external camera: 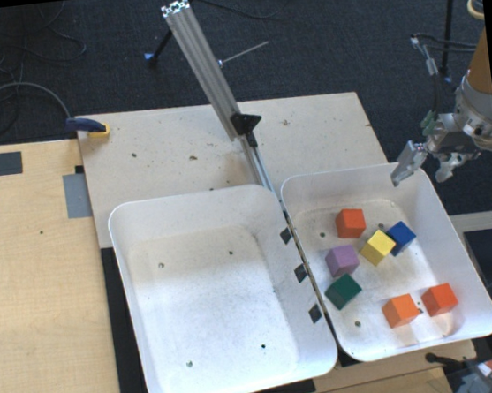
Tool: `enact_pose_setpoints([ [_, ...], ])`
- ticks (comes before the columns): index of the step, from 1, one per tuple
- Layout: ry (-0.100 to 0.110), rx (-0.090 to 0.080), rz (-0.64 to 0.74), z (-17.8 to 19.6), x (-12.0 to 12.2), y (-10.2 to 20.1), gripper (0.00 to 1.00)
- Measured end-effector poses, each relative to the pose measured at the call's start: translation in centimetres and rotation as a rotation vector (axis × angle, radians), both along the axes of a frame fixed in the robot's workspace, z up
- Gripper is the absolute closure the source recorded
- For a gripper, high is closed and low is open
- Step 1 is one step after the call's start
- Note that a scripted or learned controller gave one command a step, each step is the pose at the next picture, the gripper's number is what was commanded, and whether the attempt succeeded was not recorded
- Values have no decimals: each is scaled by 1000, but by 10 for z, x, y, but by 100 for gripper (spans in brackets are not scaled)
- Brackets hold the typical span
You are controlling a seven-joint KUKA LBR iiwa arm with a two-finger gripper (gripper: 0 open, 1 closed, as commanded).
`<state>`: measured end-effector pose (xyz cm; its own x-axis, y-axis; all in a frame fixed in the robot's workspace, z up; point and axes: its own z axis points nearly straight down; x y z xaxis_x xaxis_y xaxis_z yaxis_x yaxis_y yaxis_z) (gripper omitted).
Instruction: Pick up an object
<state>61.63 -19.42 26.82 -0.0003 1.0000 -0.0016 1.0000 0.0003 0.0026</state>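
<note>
Cubes such as the orange cube (351, 222), apart in the right bin (467, 253), looked light, rigid and best pinched across flat opposite faces, while the tool (427, 162) hovered spread wide, empty, above the bin's far rim.

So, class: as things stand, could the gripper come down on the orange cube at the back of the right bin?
Probably yes. The gripper hovers over the right bin's far corner, and the orange cube stands apart from the purple cube and yellow cube, nothing above it.
</note>
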Motion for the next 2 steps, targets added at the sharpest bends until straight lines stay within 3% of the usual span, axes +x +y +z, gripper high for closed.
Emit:
enact_pose_setpoints([
  [1,-2,1,3,60,-12,22,0],
  [2,5,1,7,66,-12,22,100],
])
